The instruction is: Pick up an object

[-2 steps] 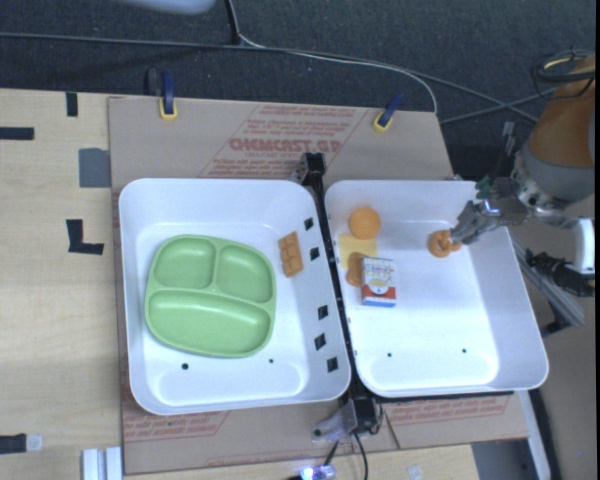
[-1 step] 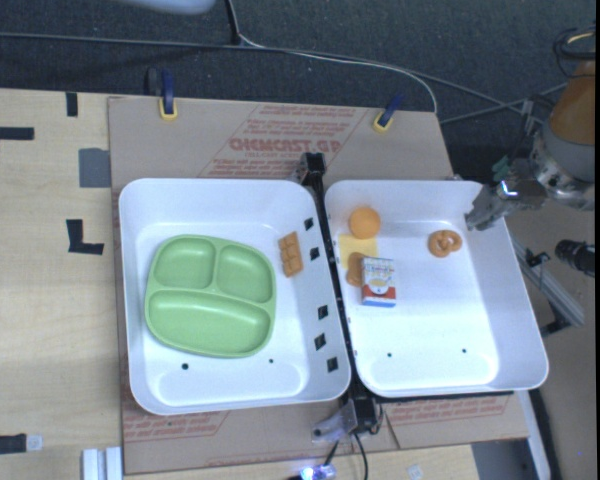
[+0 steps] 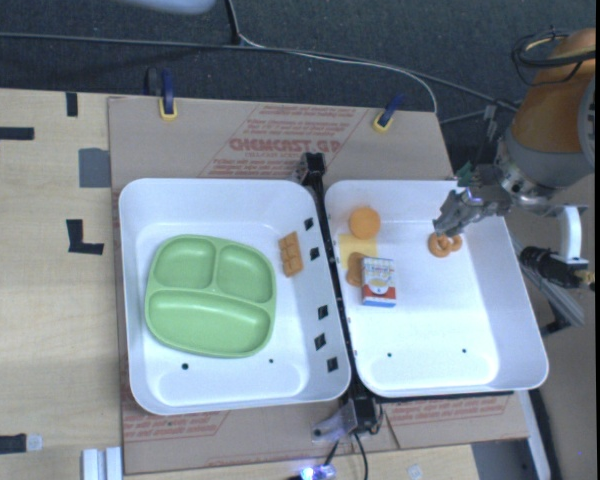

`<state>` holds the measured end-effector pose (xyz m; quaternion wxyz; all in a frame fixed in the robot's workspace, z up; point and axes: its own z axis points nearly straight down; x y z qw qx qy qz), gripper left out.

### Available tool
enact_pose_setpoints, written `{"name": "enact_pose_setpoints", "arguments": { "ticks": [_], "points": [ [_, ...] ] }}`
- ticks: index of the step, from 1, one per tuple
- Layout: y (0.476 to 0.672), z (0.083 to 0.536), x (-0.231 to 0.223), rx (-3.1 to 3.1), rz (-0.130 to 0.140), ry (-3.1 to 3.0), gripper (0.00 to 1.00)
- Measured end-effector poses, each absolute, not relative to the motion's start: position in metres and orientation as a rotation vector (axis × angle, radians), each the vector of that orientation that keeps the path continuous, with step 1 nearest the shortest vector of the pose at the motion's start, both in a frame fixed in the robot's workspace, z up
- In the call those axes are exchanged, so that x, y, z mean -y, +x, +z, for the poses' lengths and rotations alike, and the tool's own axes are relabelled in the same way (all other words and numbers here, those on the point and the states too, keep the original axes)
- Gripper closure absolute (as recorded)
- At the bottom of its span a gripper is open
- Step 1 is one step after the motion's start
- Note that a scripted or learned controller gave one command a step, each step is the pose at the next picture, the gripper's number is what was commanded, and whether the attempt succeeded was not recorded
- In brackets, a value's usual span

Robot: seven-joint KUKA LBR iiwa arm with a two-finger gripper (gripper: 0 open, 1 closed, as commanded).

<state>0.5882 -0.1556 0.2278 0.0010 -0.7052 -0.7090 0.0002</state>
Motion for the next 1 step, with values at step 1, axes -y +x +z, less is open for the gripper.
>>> {"name": "enact_pose_setpoints", "arguments": {
  "ticks": [1],
  "points": [
    [0.5683,0.2334,0.1009,2.226,0.000,-2.213,1.00]
  ]
}}
